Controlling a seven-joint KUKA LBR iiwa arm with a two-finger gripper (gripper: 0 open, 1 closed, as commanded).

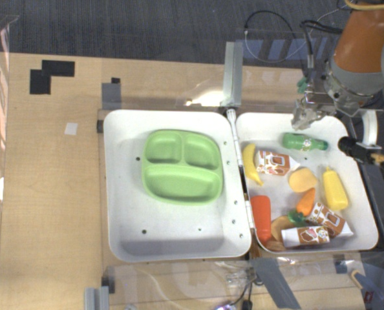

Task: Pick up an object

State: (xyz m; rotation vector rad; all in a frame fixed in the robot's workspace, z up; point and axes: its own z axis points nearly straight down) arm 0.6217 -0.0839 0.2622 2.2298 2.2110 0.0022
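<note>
Near the right bin's (366,234) far wall lies a green bottle (304,142) on its side: probably light, rigid, smooth plastic, best gripped across its middle. Just above it hangs the pincer (303,120); its opening cannot be told. Other toy foods lie nearer.

Bins (172,247): smooth white plastic, faintly glossy. Divided plate (181,165): matt green plastic. Tabletop (50,192): pale wood grain is seen. Green bottle (304,142): glossy plastic.
</note>
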